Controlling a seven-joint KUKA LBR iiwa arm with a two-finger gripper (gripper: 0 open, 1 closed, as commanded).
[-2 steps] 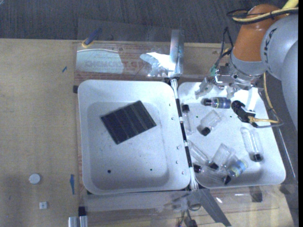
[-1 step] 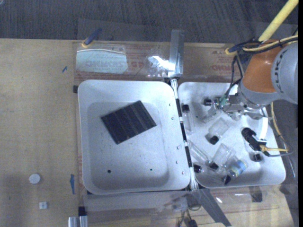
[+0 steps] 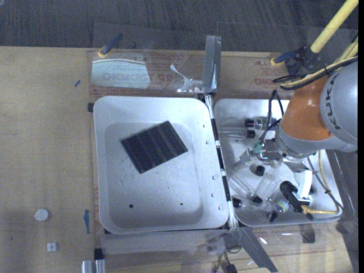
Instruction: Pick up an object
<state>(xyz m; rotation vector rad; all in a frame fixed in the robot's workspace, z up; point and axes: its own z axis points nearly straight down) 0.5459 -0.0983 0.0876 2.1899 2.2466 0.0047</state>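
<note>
Camera view from above shows my gripper (image 3: 267,152) low in the right bin (image 3: 333,209), among small clear tubes (image 3: 254,182) (some have black caps). Whether it is open or closed, I cannot tell. These tubes look slippery and crowded, so a grasp could slide off. On my arm (image 3: 341,104) I read "KU".

A ribbed panel (image 3: 154,147) lies in the left bin (image 3: 108,209).
</note>
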